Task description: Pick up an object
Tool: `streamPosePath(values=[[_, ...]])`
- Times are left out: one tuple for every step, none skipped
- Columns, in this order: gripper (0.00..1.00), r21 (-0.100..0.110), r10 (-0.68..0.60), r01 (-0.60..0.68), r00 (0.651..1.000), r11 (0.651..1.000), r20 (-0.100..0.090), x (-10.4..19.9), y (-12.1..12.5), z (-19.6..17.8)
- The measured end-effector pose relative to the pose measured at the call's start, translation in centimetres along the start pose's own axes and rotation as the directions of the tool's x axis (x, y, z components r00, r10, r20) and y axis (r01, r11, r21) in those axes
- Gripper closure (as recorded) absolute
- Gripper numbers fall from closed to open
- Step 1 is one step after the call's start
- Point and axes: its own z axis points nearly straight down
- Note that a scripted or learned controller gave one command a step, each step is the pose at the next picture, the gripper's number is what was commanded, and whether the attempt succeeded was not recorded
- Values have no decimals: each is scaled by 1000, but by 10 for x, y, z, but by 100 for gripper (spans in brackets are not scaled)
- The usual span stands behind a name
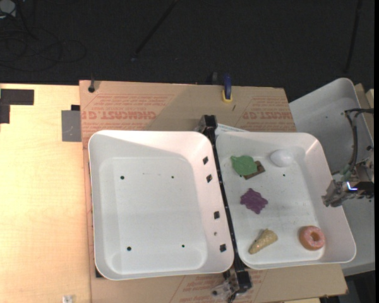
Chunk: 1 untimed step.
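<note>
The right bin (316, 145) holds several small objects. A green piece (243, 165) lies on a brown bit near the back. A white lump (280, 158) sits to its right. A purple piece (254, 201) lies in the middle. A tan cone (263, 241) and a pink doughnut (311, 237) lie near the front. My gripper (336, 196) hangs at the bin's right rim, small and dark with a blue light beside it, apart from every object and to the upper right of the doughnut.
The left bin (101, 169) stands beside the right one, with a black clipped divider (216, 188) between them. Both rest on brown cardboard (145, 109) on a wooden bench. A pale grey surface (325, 109) and cables lie at the right.
</note>
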Motion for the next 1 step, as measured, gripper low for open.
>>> streamPosePath(values=[[100,-9,-19,19,1000,1000,-4,44,3,-72]])
